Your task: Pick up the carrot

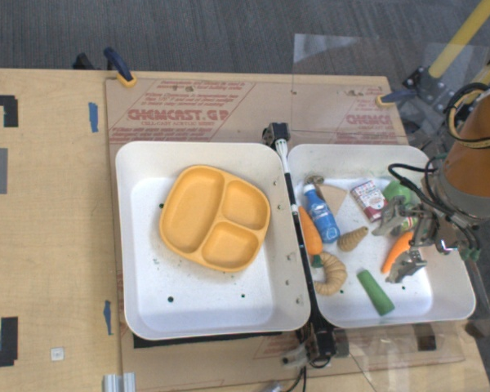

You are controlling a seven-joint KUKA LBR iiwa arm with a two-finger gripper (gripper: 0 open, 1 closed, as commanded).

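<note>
The carrot (394,254), slim and orange, lies slanted on the floor of the right bin (408,307), toward its right side. My gripper (412,250) is low in that bin, directly over and against the carrot's upper right end. The metal of the gripper overlaps the carrot there, so part of the carrot is hidden. The grey arm with its orange band (476,158) reaches in from the right edge.
The right bin also holds a blue bottle (320,213), a thicker orange piece (310,233) along the left wall, a croissant (330,274), a green cylinder (376,291), a small red box (367,198), a cone (353,237) and a green item (398,193). A yellow divided plate (215,216) sits in the left bin (139,300).
</note>
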